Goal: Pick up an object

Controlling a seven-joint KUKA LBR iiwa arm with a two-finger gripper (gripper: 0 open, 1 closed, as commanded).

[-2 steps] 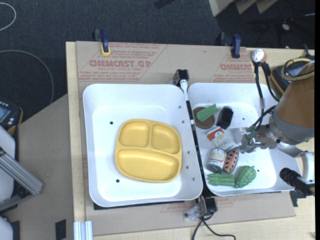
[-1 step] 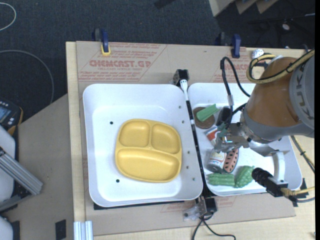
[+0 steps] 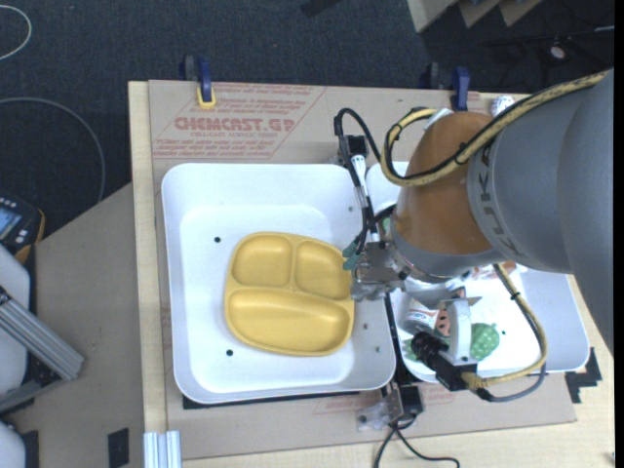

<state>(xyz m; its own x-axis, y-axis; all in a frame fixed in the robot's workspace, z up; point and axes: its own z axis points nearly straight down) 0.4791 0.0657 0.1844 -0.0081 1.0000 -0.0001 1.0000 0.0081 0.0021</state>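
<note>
Fingers cannot be made out under the wrist, so whether the gripper [image 3: 366,266] grasps anything cannot be told. Above and right of it bulks the grey arm [image 3: 546,183]. Left of it spreads the left bin [image 3: 195,203], where the yellow divided tray [image 3: 290,293] lies, its right edge touching the gripper.

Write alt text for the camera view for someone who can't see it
A grey robot arm with an orange band reaches from the right, its gripper at the right edge of a yellow divided tray lying in the left white bin. Small colourful items lie in the right bin.
</note>
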